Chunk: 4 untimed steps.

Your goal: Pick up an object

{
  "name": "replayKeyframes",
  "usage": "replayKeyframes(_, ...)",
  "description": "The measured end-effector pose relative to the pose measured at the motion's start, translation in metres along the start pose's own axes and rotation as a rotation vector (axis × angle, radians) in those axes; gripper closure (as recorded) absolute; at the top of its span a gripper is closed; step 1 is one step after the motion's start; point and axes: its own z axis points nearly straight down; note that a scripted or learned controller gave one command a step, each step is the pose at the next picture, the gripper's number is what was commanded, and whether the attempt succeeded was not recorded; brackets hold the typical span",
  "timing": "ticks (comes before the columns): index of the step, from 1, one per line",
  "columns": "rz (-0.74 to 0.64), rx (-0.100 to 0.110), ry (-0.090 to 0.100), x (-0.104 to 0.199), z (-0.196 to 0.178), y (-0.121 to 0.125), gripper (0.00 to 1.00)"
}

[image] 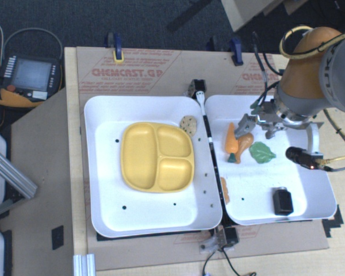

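Orange carrot-like toy [236, 141] lay in right bin [310, 209], upper left part, long axis near vertical, slightly tilted, darker tip pointing down. Green leaf-shaped piece [263, 152] just beside it on the right. Gripper [259, 125] hovered over the carrot's top end; whether jaws were wide or closed could not be told. Arm [310, 68] came in from right, orange band above wrist. Black block [283, 200] sat lower right. Left bin [98, 154] held yellow divided plate [157, 156] and a cookie [188, 123]. Bins sat on cardboard-covered bench [161, 68].
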Motion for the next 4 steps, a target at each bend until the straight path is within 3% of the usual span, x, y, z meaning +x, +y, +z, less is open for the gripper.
replayKeyframes(1,0.002,-0.001,0.0,-0.001,0.043,-0.001,0.0)
replayKeyframes(2,0.002,-0.003,-0.001,-0.001,0.061,-0.001,0.0)
replayKeyframes(3,0.003,-0.007,-0.002,-0.001,0.05,0.0,1.0)
replayKeyframes(4,0.001,-0.014,-0.004,0.002,0.006,-0.001,1.0)
